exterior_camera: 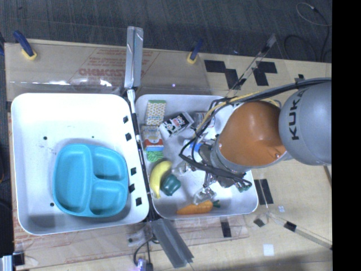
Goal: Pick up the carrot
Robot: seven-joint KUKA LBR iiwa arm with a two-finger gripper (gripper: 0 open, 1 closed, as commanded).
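Glossy white plastic bins (34, 117) hold a smooth, matt blue plastic tray (90, 179) and a matt orange carrot (194, 209).

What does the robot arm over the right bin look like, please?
The arm is grey and rounded, with dark lettering on its side. A broad orange band sits above the wrist, and black cables loop beside it. The gripper below looks small, metallic.
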